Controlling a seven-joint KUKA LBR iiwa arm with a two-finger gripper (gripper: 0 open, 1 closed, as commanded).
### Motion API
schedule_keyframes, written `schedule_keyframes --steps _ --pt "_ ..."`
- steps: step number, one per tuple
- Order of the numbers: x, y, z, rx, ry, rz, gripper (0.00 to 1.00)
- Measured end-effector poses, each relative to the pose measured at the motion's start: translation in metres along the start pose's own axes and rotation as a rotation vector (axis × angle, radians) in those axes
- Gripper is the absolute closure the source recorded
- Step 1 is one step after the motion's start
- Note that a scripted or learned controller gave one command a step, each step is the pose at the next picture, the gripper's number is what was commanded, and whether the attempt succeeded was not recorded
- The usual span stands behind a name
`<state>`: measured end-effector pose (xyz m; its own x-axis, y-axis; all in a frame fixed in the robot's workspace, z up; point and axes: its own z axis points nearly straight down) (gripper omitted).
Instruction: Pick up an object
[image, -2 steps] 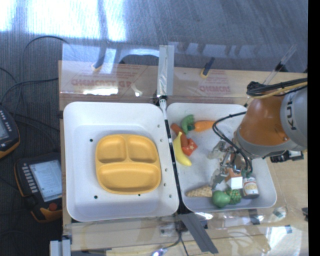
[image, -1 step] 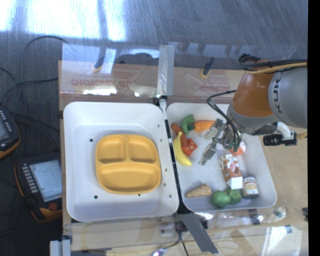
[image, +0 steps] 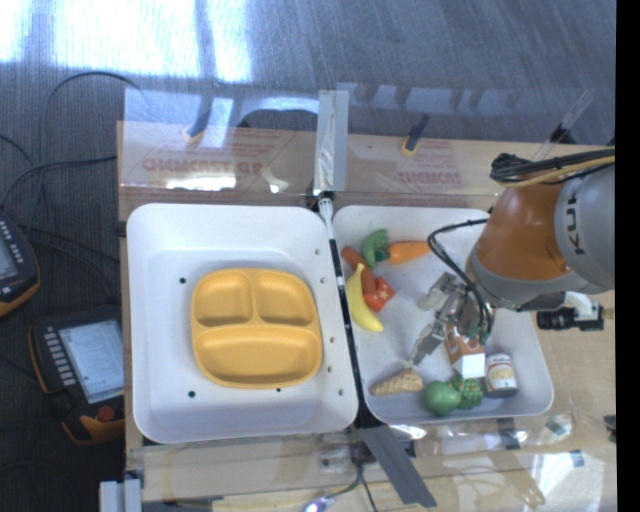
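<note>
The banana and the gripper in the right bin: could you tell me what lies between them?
In the camera view, bare white bin floor lies between the banana and the gripper; the red toy sits against the banana's upper right side.

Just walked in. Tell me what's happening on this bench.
A KUKA arm reaches in from the right over the right bin, which holds toy food: a banana, a carrot, a green apple, a small jar and more. Its gripper hangs low in that bin, holding nothing I can see. The left bin holds a yellow divided plate.
</note>
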<state>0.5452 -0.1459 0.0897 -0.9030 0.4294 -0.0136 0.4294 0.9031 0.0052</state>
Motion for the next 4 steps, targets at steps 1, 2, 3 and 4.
schedule_keyframes --steps 1,2,3,4 --pt "0.013 -0.053 -0.001 0.0 -0.002 0.192 0.0" --pt "0.01 -0.051 -0.009 0.001 -0.004 0.189 1.0" --pt "-0.061 -0.029 -0.039 0.01 0.013 0.399 1.0" --pt "0.034 -0.052 -0.003 0.0 -0.009 0.531 1.0"
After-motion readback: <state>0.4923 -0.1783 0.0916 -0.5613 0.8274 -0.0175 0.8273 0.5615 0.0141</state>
